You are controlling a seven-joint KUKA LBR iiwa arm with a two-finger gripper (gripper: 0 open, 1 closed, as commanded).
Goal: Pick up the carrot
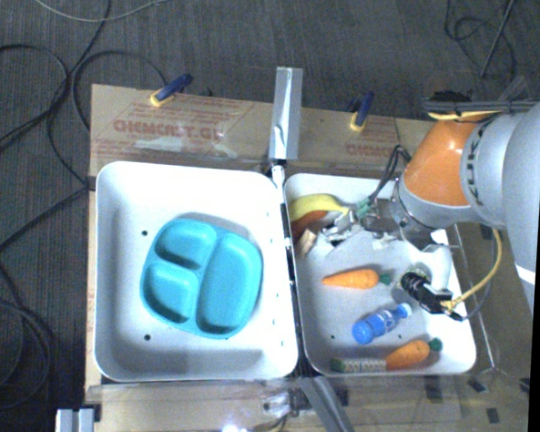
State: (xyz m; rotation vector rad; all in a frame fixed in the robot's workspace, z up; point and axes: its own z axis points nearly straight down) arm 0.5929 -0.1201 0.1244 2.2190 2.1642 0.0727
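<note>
From above we see two white bins side by side. The left bin (113, 247) holds a blue divided tray (202, 275). In the right bin (313, 336), one carrot (351, 278) lies near the middle and a second carrot (408, 353) near the front, a blue bottle (378, 323) between them. The gripper (342, 226) hovers at the back beside a yellow banana (313, 204); we cannot tell its state.

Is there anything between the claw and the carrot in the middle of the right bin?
Nothing visible. The claw hangs at the bin's upper left, near a banana; bare floor separates it from the carrot. The bottle lies below.
</note>
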